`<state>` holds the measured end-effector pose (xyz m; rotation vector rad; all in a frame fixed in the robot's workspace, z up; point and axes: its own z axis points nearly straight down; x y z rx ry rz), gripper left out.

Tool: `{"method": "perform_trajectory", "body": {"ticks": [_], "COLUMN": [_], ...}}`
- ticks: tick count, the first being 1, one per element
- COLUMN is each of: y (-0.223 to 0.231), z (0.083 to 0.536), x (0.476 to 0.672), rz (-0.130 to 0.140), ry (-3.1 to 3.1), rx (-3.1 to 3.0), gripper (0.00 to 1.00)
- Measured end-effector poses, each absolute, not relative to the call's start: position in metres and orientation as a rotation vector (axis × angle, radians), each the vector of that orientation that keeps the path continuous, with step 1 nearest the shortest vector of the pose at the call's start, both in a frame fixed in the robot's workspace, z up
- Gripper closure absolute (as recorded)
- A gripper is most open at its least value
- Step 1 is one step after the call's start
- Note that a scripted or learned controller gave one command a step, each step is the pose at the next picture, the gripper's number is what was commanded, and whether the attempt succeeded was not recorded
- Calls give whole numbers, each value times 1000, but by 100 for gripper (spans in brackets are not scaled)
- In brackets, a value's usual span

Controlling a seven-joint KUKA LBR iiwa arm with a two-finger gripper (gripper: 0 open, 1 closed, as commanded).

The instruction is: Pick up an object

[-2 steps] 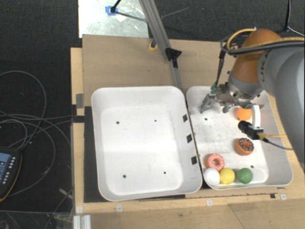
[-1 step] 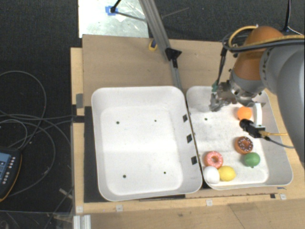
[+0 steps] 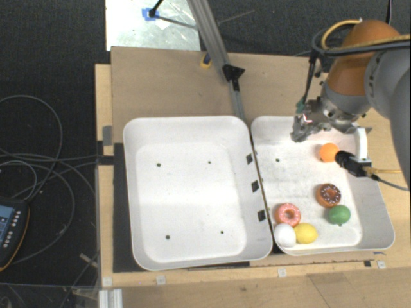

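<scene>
Left bin (image 3: 192, 133) on bench. Right bin (image 3: 379, 223) holds toy food, clustered at near end: white egg (image 3: 284, 235) touching pink-frosted donut (image 3: 288, 214) and yellow lemon (image 3: 306, 233); chocolate donut (image 3: 329, 195) just above green piece (image 3: 338, 215) — orange ball (image 3: 328, 152) apart, farther back. Gripper (image 3: 302, 133) hangs over right bin's far end, left of orange ball, nothing visibly held. Cannot tell whether open or closed.

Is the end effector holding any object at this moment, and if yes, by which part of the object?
Nothing is held. The end effector hangs over the bare far part of the right bin, apart from the orange ball, with no object between its fingers.
</scene>
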<state>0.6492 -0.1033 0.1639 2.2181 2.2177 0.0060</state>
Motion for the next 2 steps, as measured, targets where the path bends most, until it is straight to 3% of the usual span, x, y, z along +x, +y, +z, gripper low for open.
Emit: {"method": "perform_trajectory", "body": {"ticks": [2], "y": [-110], "z": [243], "x": [658], "rz": [5], "ry": [2223], "rx": [2213], "gripper": [100]}}
